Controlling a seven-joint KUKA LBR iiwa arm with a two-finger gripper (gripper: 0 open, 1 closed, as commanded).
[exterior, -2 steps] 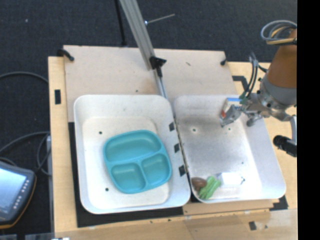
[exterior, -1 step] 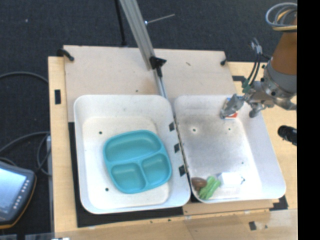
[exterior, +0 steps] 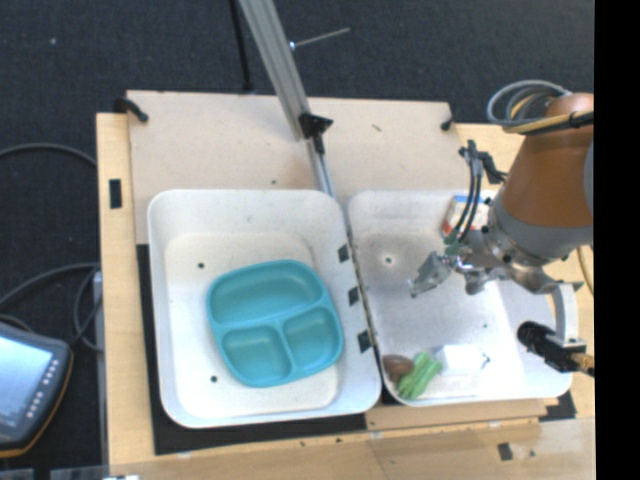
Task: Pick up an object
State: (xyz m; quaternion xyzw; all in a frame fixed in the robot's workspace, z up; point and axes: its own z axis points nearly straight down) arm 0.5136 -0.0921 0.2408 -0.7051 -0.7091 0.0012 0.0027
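My gripper (exterior: 450, 280) hangs over the middle of the right bin (exterior: 400, 223), its fingers spread open with nothing between them. At that bin's front edge lie a brown rounded object (exterior: 398, 367), a green object (exterior: 424, 374) leaning against it, and a small white object (exterior: 463, 357) just to their right. All three sit well in front of the gripper and apart from it. A small white item with blue and red marks (exterior: 458, 209) shows at the back of the right bin, partly hidden by the arm.
The left bin (exterior: 175, 218) holds a teal divided plate (exterior: 275, 320). A slanted metal rail (exterior: 280, 58) runs from the top down to the gap between the bins. The arm's orange and grey body (exterior: 550, 183) covers the right bin's right side.
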